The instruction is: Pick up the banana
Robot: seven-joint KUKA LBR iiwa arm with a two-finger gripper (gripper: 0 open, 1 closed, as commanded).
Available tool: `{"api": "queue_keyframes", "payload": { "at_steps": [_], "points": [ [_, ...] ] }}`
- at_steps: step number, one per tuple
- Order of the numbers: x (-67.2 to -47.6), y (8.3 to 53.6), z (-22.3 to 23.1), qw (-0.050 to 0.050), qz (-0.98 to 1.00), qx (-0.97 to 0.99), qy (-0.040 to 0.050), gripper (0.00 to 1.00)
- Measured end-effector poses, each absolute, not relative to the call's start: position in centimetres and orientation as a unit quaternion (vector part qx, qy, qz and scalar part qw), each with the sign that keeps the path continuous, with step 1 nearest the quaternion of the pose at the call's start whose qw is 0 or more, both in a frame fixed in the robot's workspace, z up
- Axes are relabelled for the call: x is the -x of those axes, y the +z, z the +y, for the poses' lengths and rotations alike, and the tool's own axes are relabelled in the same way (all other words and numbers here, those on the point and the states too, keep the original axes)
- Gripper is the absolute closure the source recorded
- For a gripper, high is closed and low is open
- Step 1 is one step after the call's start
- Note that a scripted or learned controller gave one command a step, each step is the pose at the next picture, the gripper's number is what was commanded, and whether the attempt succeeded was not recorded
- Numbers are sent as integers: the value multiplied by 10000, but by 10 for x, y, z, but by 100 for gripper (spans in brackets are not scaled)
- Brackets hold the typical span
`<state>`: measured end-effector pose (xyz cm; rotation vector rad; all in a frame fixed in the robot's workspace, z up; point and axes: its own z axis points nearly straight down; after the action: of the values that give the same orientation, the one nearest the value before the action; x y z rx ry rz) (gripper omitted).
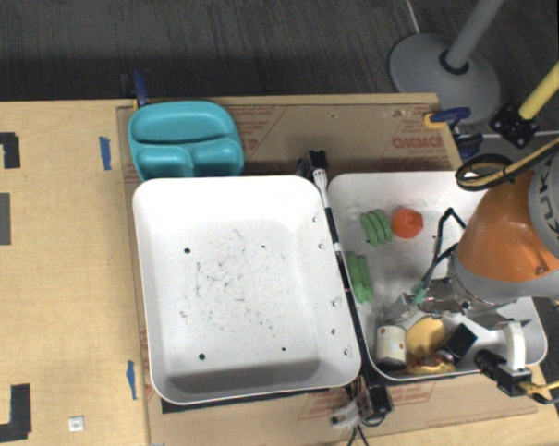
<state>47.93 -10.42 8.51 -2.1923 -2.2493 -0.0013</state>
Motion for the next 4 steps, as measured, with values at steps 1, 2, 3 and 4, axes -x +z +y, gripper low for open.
{"api": "queue_keyframes", "payload": {
  "at_steps": [1, 2, 3, 4],
  "points": [
    [-479, 85, -104, 3, -7161, 6980, -4, 0],
    [-480, 85, -95, -1, -5550, 8318, -6, 0],
    [-491, 184, -7, 7, -5367, 8438, 0, 0],
    [-481, 184, 68, 2, -4363, 8998, 1, 0]
  ]
}}
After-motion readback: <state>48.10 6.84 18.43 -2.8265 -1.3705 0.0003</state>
